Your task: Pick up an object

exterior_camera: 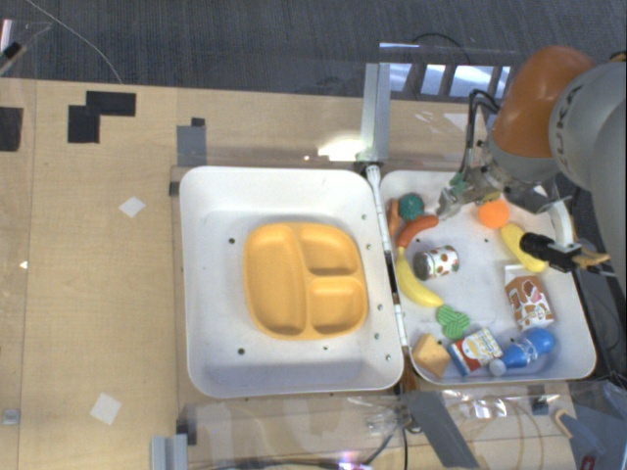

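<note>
Two white bins sit side by side; the left bin (206, 262) carries a yellow divided tray (304, 279). At upper right of the frame the gripper (462, 192) hangs over the right bin (578, 346), grip state unclear, just beside an orange ball (493, 212), above a yellow banana (417, 287) and spotted can (437, 261).

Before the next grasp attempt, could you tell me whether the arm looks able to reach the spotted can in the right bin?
Probably yes: the spotted can lies uncovered, bare floor on its right, near the gripper.
</note>
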{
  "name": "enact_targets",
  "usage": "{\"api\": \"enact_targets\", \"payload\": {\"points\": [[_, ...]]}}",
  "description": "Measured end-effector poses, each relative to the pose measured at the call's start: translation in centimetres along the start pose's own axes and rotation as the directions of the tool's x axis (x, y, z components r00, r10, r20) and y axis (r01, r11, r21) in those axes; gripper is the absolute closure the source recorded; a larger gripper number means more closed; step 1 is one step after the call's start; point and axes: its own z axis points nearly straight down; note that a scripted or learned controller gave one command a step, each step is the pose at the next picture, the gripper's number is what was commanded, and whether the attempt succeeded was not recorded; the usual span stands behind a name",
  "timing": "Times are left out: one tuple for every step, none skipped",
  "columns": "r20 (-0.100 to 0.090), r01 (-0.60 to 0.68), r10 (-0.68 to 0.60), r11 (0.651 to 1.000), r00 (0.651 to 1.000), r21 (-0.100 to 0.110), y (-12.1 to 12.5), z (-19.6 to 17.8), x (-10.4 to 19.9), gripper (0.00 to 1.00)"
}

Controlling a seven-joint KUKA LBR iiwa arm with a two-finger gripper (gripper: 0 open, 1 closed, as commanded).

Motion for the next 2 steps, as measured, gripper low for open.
{"api": "enact_targets", "payload": {"points": [[-0.007,-0.381,0.381,0.924,0.924,0.027,2.2,-5.9,6.1,1.00],[0.000,-0.525,0.525,0.851,0.851,0.034,0.3,-5.7,8.2,1.00]]}}
